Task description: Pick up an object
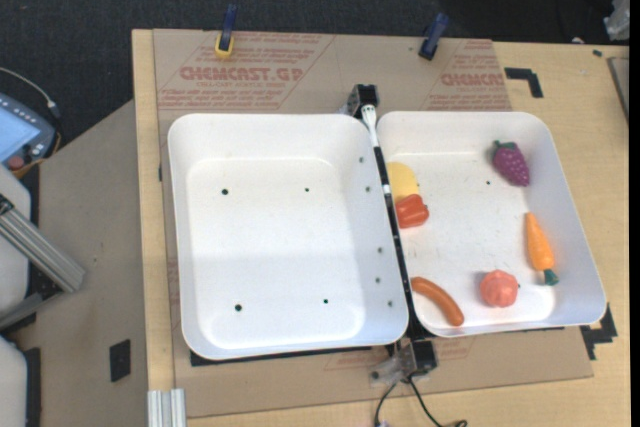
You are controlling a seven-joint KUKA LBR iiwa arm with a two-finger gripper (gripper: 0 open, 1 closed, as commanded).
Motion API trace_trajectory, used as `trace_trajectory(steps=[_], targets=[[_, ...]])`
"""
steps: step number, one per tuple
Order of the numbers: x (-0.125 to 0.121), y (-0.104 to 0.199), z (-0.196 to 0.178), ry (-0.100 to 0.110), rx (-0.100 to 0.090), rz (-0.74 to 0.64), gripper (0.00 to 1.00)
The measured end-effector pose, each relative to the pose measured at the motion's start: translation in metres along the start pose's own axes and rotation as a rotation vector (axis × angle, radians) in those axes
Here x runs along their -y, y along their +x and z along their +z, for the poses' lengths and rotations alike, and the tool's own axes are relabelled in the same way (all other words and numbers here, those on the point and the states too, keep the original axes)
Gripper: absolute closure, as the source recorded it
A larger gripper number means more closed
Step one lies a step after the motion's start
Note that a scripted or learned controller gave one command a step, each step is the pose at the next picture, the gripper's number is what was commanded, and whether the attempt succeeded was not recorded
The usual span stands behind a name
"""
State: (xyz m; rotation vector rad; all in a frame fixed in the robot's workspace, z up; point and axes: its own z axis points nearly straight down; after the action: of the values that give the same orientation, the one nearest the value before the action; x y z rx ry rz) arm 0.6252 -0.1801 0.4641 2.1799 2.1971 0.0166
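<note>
The right bin holds several toy foods. A purple grape bunch lies near its far right corner. Against the bin's left wall sit a yellow piece and a red piece, touching each other. An orange carrot lies along the right side. A pink-red strawberry sits near the front, and an orange-red sausage lies at the front left.
The left bin stands beside the right one, their walls meeting along a black seam. Both rest on a cardboard sheet held by a yellow clamp and a blue clamp. Grey equipment stands at the left edge.
</note>
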Motion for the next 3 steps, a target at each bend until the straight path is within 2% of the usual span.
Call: trace_trajectory(steps=[3], targets=[[-0.004, 0.0, -0.033, -0.016, 0.01, -0.003, 1.0]])
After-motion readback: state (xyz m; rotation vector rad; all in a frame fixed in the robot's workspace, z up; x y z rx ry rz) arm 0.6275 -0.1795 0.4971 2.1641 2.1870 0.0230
